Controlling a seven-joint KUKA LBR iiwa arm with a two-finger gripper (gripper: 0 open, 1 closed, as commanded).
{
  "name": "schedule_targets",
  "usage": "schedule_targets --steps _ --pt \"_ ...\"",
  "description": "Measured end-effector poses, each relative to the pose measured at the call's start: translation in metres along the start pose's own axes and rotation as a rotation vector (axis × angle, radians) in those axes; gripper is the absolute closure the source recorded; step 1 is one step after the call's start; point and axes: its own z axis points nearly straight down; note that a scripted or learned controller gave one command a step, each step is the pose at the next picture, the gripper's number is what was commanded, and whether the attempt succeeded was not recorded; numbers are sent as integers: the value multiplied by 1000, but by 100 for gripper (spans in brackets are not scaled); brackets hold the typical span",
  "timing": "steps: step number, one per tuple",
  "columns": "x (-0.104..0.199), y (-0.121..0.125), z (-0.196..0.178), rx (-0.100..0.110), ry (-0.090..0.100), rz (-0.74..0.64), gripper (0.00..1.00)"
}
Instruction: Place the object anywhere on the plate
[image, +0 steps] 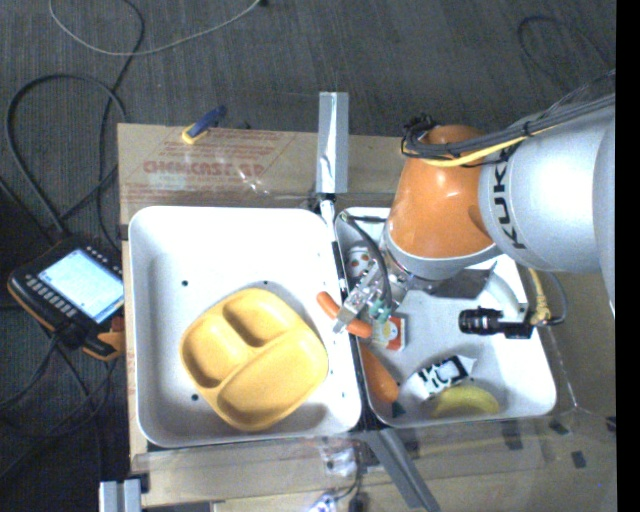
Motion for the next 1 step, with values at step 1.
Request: schedule_targets --steps 1 --pt "80 55 -6 1 0 -79 100"
